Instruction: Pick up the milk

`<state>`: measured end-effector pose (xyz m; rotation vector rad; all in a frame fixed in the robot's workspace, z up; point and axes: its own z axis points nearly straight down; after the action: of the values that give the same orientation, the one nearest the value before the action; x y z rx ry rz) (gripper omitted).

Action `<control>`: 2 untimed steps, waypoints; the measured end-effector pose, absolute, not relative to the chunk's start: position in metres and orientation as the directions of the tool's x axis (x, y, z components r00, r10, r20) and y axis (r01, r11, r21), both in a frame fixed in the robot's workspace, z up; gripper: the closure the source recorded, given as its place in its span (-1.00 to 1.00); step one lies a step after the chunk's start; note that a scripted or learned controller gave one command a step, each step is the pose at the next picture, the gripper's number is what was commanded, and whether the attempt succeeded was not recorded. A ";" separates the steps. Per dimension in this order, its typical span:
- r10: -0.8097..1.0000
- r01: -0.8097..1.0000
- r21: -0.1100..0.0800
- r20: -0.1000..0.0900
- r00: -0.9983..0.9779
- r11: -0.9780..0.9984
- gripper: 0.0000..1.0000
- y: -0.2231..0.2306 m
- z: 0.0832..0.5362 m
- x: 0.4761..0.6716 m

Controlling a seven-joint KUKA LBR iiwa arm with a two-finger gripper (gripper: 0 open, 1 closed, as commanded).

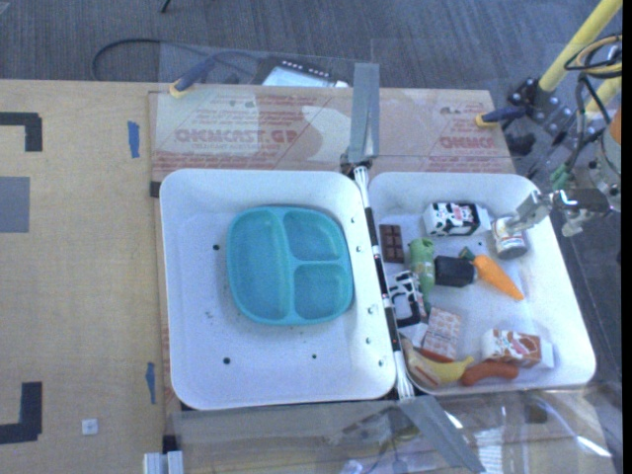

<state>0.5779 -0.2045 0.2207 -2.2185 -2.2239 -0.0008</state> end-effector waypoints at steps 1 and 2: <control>0.977 0.976 0.027 -0.012 -0.214 0.214 -1.00 -0.191 0.113 0.660; 0.996 0.995 0.033 -0.017 -0.089 0.090 -1.00 -0.149 0.108 0.669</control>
<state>0.6694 -0.1486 0.1079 -2.1430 -2.3444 -0.0210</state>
